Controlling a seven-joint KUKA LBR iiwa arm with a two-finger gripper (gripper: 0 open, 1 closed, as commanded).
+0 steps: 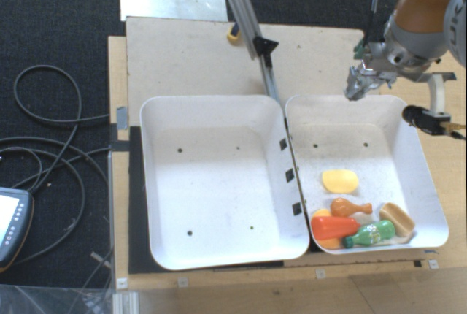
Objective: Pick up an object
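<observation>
Camera view from above showed the end effector (357, 88) poised over the far rim of the right bin (419, 152), well apart from the toys gathered in that bin's near corner. Whether it was open or closed could not be told, and nothing was seen in its hold.

The step in hand was judged to be the approach. To do it well, the yellow lemon-like piece (340, 180) would best be chosen, since it lay a little apart from the rest with bare floor around it. A straight descent over its middle was advised, kept away from the bin wall.

The other toys were packed close and partly touching, so a grasp there was thought likely to nudge neighbours or slip.

Counted in the right bin: one yellow piece, one drumstick (350, 208), one red-orange carrot-like piece (333, 226), one green bottle (371, 234), one hot-dog bun (398, 219). Two bins were counted on the worktop (190, 57); no toys were seen in the left bin (211, 181).
</observation>
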